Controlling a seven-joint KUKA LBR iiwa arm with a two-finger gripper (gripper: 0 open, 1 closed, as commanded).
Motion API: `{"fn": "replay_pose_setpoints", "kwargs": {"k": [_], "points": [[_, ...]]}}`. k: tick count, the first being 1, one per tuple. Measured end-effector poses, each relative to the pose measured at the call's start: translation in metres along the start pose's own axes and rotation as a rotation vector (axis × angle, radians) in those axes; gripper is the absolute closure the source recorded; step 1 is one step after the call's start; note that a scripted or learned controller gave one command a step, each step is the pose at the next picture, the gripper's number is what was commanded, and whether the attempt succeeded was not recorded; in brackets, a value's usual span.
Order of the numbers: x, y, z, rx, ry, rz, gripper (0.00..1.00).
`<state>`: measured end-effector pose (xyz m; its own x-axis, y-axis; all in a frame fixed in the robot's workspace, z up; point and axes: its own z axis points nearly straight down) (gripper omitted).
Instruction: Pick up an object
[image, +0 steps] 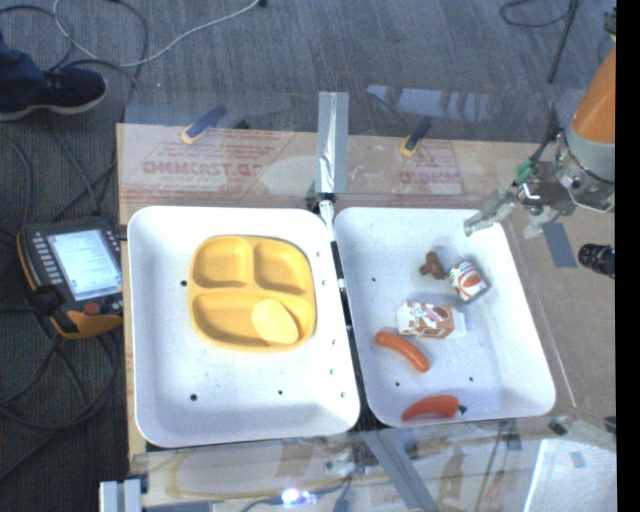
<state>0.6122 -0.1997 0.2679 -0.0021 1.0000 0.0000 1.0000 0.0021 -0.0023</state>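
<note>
Candidate objects are scattered loose in the right bin (520, 330): red pepper (432, 407) nearest, sausage (402, 351), packet (428, 319), can (468, 281), brown toy (432, 265). Gripper (505, 213) is seen spread, nothing pinched, parked over far rim, likely pre-descent.

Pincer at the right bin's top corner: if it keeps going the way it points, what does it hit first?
Likely the right bin's white floor near the small can; the pincer points down-left. Depth unclear.

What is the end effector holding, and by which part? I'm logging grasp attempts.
Nothing. The end effector hangs open above the right bin's top right corner, apart from the sausages, packets and small brown item lying in it.
</note>
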Motion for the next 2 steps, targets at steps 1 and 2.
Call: {"fn": "replay_pose_setpoints", "kwargs": {"k": [1,2], "points": [[-0.011,0.027,0.168,0.001,0.006,-0.022,0.00],[-0.011,-0.017,0.175,-0.022,0.004,-0.102,0.00]]}}
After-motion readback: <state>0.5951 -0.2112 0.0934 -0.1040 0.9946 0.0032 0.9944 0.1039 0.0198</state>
